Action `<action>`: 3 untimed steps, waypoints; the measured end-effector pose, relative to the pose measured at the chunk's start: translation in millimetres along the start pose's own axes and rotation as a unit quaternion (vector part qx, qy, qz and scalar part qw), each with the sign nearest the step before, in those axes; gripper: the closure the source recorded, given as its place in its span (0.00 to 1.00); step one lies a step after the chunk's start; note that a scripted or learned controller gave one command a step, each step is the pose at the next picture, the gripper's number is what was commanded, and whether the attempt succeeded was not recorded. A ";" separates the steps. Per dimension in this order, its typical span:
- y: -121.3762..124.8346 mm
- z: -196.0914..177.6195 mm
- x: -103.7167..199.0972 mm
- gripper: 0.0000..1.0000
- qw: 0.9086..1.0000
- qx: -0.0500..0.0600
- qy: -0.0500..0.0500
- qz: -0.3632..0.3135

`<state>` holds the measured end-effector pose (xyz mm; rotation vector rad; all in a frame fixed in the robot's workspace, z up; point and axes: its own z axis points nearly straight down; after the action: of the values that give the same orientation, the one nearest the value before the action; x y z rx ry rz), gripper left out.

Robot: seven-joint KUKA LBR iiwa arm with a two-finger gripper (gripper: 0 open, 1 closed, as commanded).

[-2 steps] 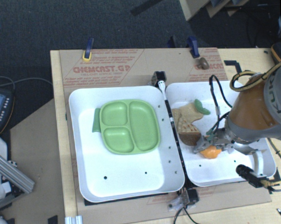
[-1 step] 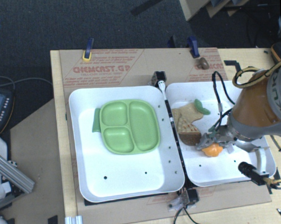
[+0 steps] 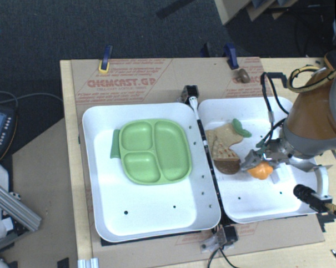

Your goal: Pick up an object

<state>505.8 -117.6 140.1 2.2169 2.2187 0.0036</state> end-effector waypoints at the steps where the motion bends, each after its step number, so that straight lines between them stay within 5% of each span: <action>1: 10.3 -49.0 3.9 1.00 1.000 -0.001 0.000 0.000; 2: 11.8 -87.1 3.9 1.00 1.000 -0.001 0.000 0.000; 3: 0.9 -96.4 54.2 1.00 1.000 0.003 0.002 -0.003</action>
<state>506.2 -63.2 236.4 2.2169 2.2305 0.0015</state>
